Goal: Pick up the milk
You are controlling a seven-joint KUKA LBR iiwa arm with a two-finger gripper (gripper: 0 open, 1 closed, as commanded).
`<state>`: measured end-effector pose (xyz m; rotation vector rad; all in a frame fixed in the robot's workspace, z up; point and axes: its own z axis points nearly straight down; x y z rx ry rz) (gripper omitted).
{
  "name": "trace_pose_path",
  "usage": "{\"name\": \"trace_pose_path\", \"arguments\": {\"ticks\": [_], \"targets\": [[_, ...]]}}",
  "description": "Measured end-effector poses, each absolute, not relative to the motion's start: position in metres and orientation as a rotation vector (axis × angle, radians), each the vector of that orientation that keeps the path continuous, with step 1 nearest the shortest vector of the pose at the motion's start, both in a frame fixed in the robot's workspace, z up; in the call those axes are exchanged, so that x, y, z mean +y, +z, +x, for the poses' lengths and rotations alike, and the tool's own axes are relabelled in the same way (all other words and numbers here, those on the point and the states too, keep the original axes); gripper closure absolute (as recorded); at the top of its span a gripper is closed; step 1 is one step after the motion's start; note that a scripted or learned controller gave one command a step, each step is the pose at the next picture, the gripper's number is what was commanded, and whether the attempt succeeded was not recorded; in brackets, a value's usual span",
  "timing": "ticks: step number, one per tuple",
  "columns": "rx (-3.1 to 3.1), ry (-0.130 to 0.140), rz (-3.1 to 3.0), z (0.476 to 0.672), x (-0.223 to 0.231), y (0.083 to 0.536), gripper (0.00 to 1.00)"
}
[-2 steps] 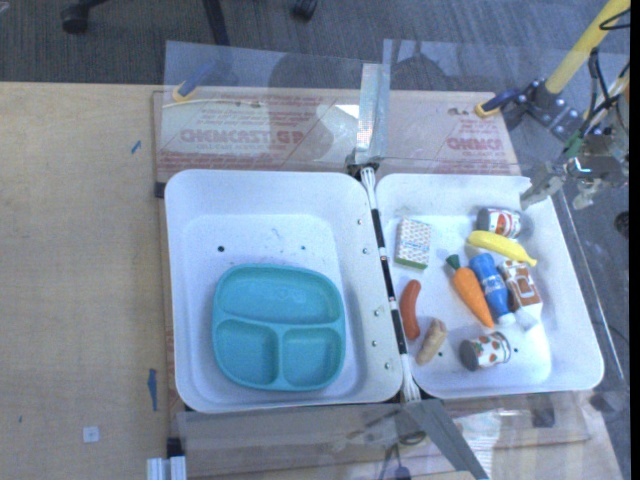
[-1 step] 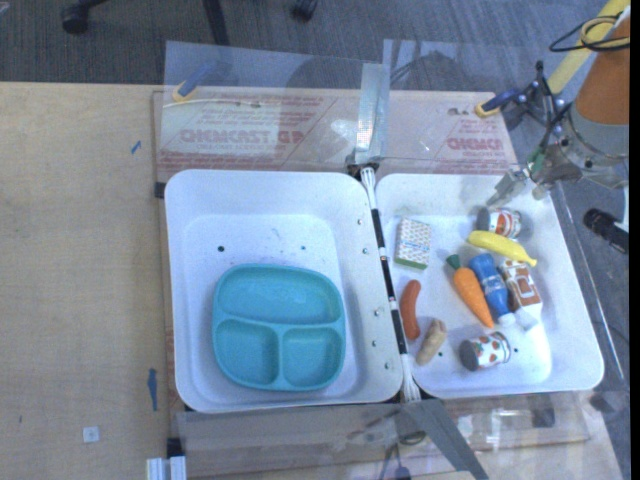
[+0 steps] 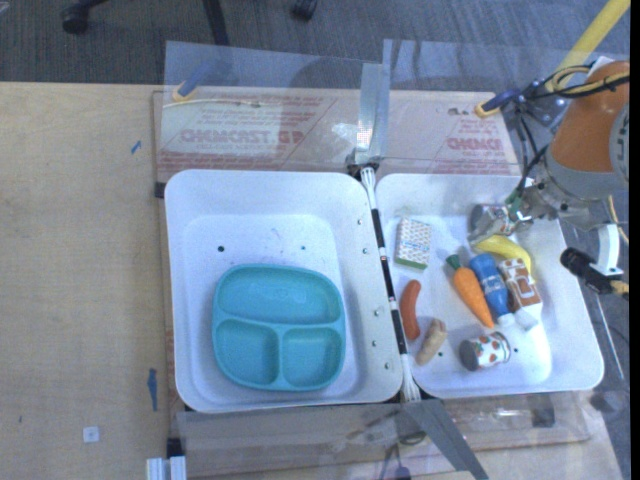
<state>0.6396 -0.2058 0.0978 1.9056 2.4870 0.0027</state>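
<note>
Milk: the milk (image 3: 521, 286) is lying in the right bin (image 3: 570, 368), packed against the blue bottle (image 3: 491, 282) and banana (image 3: 503, 248).
Crowding: I'm judging that neighbours are leaving little room.
Claw: my claw (image 3: 497, 215) is hovering just beyond the banana; I cannot tell its opening.

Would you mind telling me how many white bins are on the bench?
2. The left bin holds a teal divided plate; the right bin holds the toy foods, with the gripper at its far edge.
</note>
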Motion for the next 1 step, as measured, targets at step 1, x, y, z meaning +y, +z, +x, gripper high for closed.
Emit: {"name": "trace_pose_path", "arguments": {"ticks": [1], "targets": [[2.956,0.002,1.053,0.6536,-0.1683,0.0879,0.0]]}}
